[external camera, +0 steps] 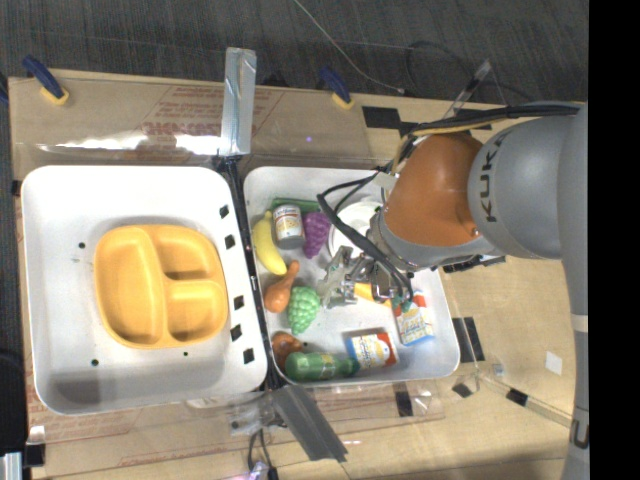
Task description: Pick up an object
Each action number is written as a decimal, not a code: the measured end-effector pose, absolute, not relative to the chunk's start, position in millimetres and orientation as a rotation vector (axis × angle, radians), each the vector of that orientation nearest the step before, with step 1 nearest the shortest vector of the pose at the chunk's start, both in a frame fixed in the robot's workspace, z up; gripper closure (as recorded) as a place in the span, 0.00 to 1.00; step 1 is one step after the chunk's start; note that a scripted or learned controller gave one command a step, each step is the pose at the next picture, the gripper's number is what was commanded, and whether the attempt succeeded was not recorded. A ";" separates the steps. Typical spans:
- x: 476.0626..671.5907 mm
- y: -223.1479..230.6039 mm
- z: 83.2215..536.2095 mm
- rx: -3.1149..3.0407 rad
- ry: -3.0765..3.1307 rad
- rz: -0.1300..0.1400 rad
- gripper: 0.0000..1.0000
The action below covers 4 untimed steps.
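Camera view: I reach in from the right, my orange-banded wrist hanging over the right bin (440,353).
My gripper (338,280): low in the middle of that bin, just beside the green grapes (304,308).
Jaw state: I cannot tell how far my jaws stand apart, and I cannot make out anything between them; the metal parts blur together from this angle.
Candidate objects: green grapes at my tip, orange drumstick-like toy (283,284) just left of them, banana (266,247) along the left wall, purple grapes (316,232) and a small can (287,223) further up, green bottle (320,366) and another can (371,349) along the near wall.
Left bin (50,208): holds a yellow divided tray (160,284).
Step in hand: by my judgement, the descent onto a pick, with nothing lifted yet.
Next move calls for: settling on one item, likely the green grapes, closing squarely around it without nudging its neighbours, then rising straight up.
Risk: things lie crowded here, so a glancing close may slip off.
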<state>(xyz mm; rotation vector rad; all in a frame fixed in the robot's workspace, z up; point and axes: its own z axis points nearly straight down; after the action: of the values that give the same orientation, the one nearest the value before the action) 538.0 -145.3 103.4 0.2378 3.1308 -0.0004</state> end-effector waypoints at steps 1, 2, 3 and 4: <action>559.0 -125.6 214.1 0.393 3.107 -0.001 1.00; 611.6 -163.7 291.3 0.723 3.052 -0.002 1.00; 514.8 -147.5 227.2 0.526 3.099 0.000 1.00; 516.9 -146.6 238.9 0.514 3.096 -0.002 1.00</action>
<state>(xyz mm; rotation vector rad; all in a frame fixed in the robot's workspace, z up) 516.9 -146.6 238.9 0.5136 3.0962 -0.0019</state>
